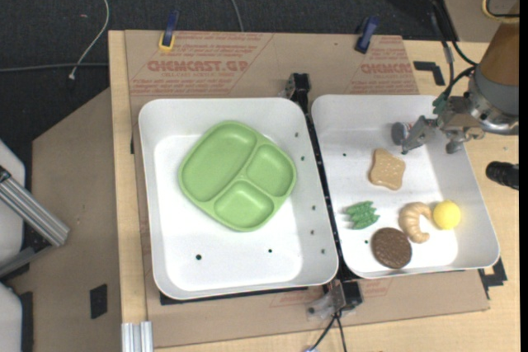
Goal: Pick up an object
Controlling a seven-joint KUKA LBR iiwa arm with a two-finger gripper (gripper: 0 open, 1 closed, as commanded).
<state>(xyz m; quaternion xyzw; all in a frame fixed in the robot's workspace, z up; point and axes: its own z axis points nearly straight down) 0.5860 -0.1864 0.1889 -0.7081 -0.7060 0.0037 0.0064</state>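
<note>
The jaws stand spread with nothing between them, the gripper (429,136) hovering at the right bin's (478,202) upper part, just above the toast (387,169), probably lining up a grasp. Below lie the croissant (415,222), lemon (446,215), cookie (390,248) and green vegetable (361,215). The green plate (238,175) sits in the left bin (165,202).

Green plate (238,174), yellow lemon (446,215), tan toast (386,169), brown cookie (390,248), white bins (157,202)
</note>
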